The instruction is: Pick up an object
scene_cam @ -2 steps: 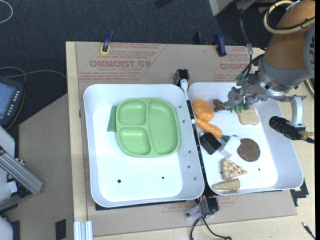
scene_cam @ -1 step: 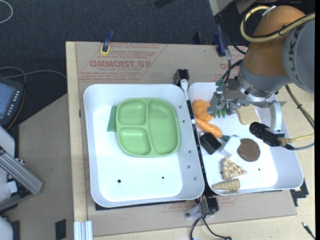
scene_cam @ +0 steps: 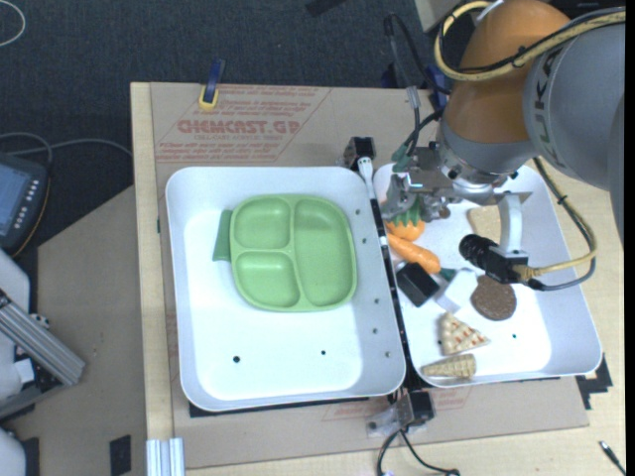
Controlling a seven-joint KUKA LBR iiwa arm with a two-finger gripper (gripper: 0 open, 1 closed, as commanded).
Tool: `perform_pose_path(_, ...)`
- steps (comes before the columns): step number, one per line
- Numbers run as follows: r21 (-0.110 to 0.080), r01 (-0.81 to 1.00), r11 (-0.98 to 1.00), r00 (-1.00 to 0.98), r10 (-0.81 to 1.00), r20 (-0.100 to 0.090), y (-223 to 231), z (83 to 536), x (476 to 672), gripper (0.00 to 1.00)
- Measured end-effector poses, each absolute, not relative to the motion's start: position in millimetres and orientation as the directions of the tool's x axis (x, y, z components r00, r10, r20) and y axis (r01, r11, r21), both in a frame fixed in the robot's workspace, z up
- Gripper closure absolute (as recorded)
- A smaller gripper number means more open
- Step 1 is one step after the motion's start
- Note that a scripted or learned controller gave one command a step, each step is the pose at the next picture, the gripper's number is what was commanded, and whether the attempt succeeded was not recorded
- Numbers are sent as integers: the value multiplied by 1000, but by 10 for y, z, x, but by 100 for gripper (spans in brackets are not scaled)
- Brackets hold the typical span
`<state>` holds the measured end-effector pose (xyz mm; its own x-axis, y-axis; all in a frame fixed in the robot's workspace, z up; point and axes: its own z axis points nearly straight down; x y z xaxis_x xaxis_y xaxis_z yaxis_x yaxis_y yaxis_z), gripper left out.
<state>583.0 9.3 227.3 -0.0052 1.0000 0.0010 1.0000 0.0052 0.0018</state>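
The gripper (scene_cam: 409, 204) hung low over the carrot (scene_cam: 417, 251) in the right bin (scene_cam: 580, 337) (fingers hidden, state untellable); nothing looked lifted, so the pick remained undone.

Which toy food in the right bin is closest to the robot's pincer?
The orange carrot. It lies right under the pincer, by that bin's left wall. The brown round cookie and the two tan wedge pieces lie farther toward the bin's front.
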Motion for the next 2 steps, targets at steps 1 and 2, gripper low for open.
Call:
perform_pose_path(1, 3, 1000, 6, -6, 1000, 1, 625, 2314, 5846, 100)
perform_pose_path(2, -3, 1000, 2, -2, 1000, 1, 774, 2280, 5746, 100)
